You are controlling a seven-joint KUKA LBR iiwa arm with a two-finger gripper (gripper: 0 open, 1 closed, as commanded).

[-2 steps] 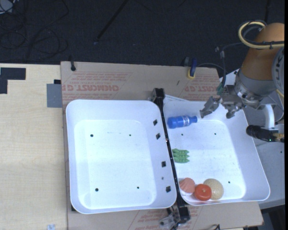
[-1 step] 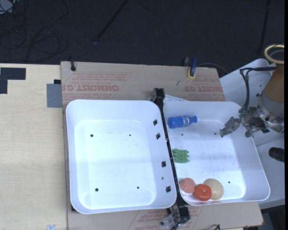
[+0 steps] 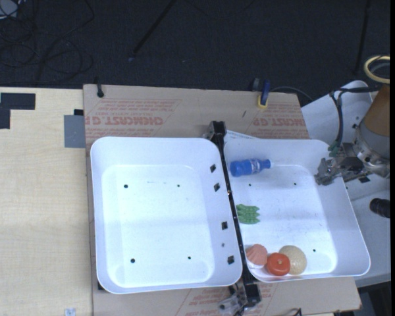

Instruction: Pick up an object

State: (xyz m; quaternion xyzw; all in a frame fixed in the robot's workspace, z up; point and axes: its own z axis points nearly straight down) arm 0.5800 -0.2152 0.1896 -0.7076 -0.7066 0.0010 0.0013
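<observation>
Nothing is picked yet — the blue bottle (image 3: 250, 167) lies untouched in the right bin (image 3: 342, 209). The gripper (image 3: 329, 168) hovers at the bin's right rim. I cannot tell its state.

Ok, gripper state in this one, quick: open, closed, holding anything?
Gripper: cannot be told; it sits at the right white bin's far right edge, apart from the blue plastic bottle, with nothing seen in it.

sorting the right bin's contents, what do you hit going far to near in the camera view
blue plastic bottle lying on its side → small green ridged item → cluster at the near edge: pale pink round piece, red round piece and cream round piece, too level to order.
</observation>
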